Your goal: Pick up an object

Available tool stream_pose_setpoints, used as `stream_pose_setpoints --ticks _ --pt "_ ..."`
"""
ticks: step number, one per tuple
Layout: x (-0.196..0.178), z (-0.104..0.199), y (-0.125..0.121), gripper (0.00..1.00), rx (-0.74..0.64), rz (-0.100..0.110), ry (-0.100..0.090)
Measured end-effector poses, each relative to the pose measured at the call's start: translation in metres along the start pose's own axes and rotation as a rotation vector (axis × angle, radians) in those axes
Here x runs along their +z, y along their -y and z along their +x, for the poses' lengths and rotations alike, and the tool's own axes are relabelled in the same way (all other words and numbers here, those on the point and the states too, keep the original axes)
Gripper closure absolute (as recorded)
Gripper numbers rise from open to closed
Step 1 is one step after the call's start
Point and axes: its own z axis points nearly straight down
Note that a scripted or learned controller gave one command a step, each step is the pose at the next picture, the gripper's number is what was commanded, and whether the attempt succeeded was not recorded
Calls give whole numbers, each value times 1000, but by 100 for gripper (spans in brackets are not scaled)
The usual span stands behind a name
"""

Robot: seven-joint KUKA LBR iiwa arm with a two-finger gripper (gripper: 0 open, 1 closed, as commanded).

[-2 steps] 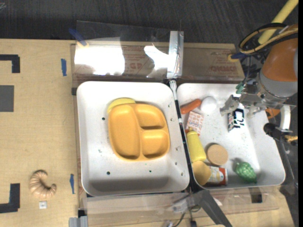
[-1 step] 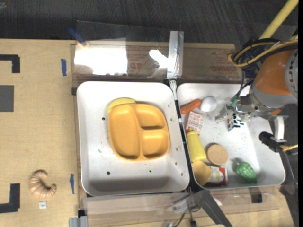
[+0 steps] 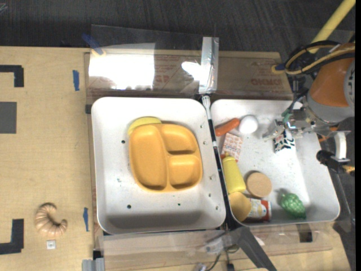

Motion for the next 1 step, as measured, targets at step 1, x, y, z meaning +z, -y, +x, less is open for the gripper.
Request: stream_pose_setpoints --ticks 1 --pt "-17 -4 -6 100 0 -20 11"
